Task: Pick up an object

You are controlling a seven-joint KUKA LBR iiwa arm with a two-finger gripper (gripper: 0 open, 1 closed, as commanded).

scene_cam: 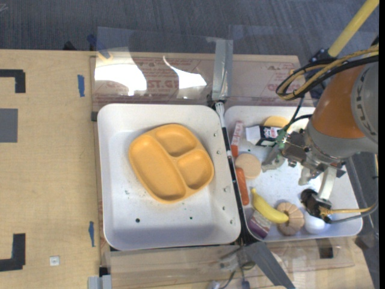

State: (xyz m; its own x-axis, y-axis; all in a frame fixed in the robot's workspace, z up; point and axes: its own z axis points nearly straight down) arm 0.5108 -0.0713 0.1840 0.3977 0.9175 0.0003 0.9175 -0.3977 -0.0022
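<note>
Down at the near edge of the right bin (pixel 280 185) we have a little crowd. A purple cup (pixel 260 224) sits in the corner by the divider, a tan ridged lump (pixel 292 217) is just beside it, and a white ball (pixel 314 223) touches that lump on its other side. A banana (pixel 267 208) lies right behind them, curving from the middle of the bin down toward the lump, its lower end against it. Moving up along this bin's left wall, an orange carrot-like stick (pixel 241 184) runs lengthwise, and a pale beige ball (pixel 248 165) sits at its far end, touching it. Across in the left bin (pixel 120 137), a yellow-orange divided plate (pixel 171 161) lies flat in the middle, its three compartments facing up. And here is the gripper (pixel 287 151), hanging over the middle of the right bin, just to the right of the beige ball and beyond the banana. Whether the claw is spread or pressed together, I cannot tell from this angle. The arm (pixel 343 113) with its orange band comes in from the right above it. At the far end of the right bin there's a red and white box (pixel 236 136) by the left wall, a black and white packet (pixel 266 132) next to it, and a yellow round thing (pixel 277 123) up at the far rim, partly hidden
</note>
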